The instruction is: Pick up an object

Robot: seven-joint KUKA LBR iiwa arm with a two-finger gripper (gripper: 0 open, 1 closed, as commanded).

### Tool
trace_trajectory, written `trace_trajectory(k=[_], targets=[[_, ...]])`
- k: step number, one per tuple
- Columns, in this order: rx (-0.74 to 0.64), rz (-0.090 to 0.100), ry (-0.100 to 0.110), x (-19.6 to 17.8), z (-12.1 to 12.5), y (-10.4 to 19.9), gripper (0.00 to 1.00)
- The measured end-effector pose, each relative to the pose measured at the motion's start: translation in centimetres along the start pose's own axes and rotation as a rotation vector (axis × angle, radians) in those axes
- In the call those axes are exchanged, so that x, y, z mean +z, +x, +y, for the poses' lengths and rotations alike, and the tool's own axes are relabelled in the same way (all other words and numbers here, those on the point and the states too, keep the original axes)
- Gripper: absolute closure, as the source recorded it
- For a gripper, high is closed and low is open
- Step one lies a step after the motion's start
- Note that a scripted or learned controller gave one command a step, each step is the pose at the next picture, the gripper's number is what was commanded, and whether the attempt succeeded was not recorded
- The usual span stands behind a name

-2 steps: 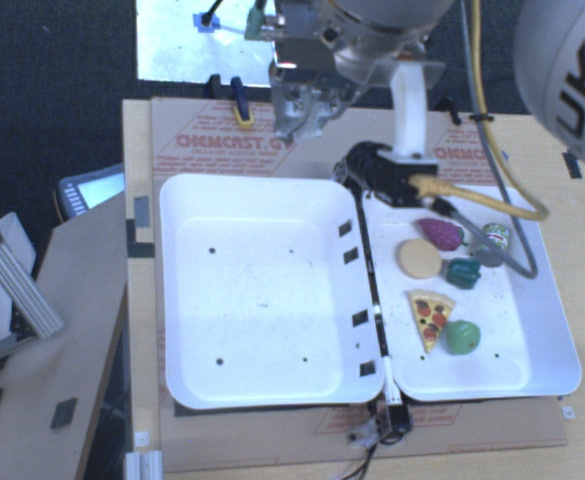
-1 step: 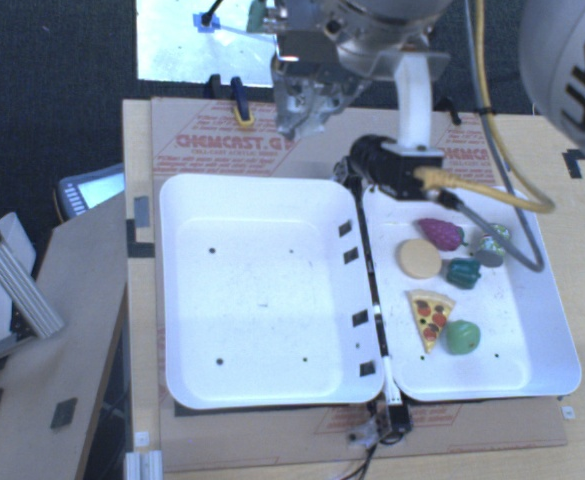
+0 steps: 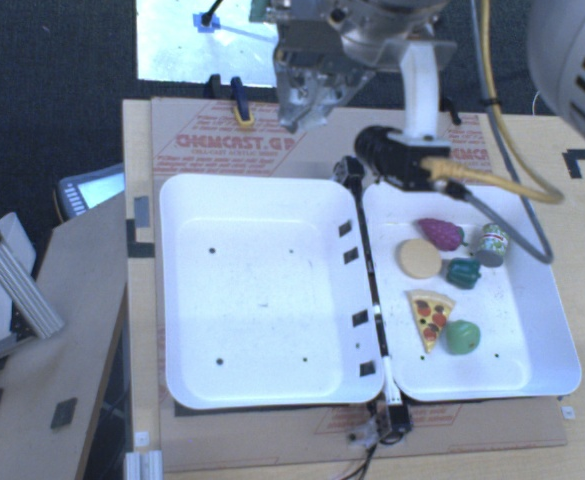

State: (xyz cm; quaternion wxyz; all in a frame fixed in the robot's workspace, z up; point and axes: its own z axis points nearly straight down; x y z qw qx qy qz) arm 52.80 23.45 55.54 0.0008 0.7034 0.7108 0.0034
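The gripper (image 3: 307, 103) hangs high over the far edge of the bench (image 3: 222, 148), above the printed cardboard sheet (image 3: 227, 143) and just beyond the far rim of the two bins; its metal tip is blurred, so whether the claw is spread or closed cannot be told, and nothing can be seen between its tips or touching them. All the objects lie in the right bin (image 3: 542, 368), gathered in its middle and well apart from the claw. A purple piece (image 3: 440, 233) sits nearest the far rim, with a grey-green round piece (image 3: 490, 243) just beside it toward the right wall. A tan disc (image 3: 419, 259) lies close to the purple piece on its near side, and a teal piece (image 3: 462, 272) rests between the disc and the round piece. Nearer the front rim a pizza slice toy (image 3: 430, 316) points toward the near edge, and a green round piece (image 3: 462, 337) touches or nearly touches its right side. The near-right corner of this bin and its strip along the right wall are bare white floor. The left bin (image 3: 262, 288) shows only its white floor with a few small dark dots. A black hinge strip (image 3: 367, 288) runs along the shared rim between the bins. A yellow cable (image 3: 492, 183) and a grey cable (image 3: 527, 223) arc over the far-right corner of the right bin.
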Motion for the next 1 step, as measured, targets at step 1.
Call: trace_trajectory(k=[1], targets=[[0.01,-0.01,0.02,20.79,-2.59,-0.13,1.0]])
